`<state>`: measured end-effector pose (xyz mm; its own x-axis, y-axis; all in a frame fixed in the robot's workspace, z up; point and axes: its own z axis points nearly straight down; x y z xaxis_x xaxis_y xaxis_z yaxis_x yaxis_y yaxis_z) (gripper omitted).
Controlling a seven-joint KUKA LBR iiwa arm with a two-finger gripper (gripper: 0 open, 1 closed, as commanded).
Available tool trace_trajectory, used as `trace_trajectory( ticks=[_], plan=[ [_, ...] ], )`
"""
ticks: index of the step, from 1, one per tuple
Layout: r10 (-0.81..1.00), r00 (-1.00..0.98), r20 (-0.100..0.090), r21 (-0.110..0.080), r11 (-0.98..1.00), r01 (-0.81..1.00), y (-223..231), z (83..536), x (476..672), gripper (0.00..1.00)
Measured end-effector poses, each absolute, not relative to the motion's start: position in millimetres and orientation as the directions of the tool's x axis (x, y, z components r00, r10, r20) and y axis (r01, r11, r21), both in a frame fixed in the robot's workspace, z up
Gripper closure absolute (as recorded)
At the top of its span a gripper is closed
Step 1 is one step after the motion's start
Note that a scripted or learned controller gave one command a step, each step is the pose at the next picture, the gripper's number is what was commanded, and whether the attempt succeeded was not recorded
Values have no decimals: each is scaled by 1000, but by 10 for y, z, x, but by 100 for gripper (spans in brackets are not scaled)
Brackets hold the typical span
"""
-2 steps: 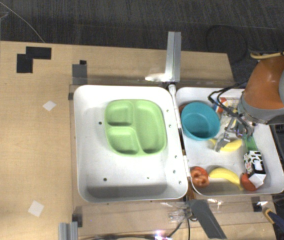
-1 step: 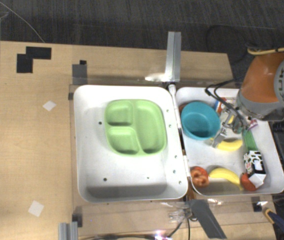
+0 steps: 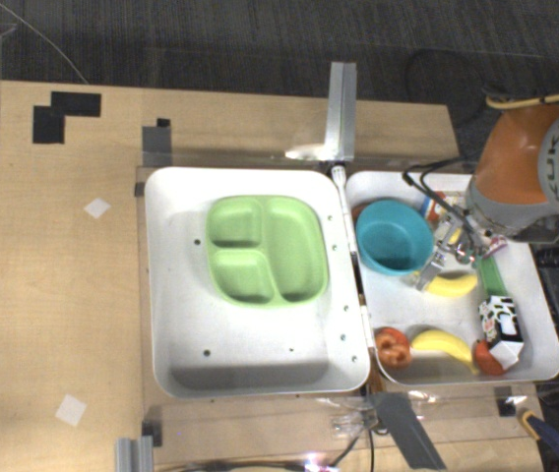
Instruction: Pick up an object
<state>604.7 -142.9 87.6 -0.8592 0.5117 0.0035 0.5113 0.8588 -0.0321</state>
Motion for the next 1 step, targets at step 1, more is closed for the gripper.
trace_trajectory(
  ticks=[1],
  plan=[
    [543, -840, 11, -18, 840, 542, -1544, 996, 6479, 0]
  ],
)
